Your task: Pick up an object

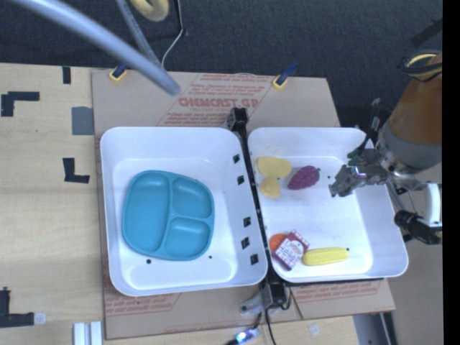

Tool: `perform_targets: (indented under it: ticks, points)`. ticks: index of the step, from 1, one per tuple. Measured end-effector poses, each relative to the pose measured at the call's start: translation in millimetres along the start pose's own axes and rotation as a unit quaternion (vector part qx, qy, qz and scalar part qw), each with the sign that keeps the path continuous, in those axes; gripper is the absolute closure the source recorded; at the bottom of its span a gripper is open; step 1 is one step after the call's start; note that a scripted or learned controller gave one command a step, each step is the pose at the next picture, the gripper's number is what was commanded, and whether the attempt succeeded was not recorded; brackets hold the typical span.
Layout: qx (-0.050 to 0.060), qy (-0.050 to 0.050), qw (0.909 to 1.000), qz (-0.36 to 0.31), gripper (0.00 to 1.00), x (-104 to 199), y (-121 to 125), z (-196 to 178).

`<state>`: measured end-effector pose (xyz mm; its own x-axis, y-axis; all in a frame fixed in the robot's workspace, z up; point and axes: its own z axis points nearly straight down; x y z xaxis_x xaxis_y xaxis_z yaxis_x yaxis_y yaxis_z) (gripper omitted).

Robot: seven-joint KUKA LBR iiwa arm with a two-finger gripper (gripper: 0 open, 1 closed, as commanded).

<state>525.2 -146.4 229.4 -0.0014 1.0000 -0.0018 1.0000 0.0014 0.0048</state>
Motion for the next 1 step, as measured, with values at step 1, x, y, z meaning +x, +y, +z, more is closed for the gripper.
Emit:
perform_targets:
  ticks: [1]
  points:
    - [0.001,0.0,1.0,0.0,1.0,0.2,1.0,-39.6]
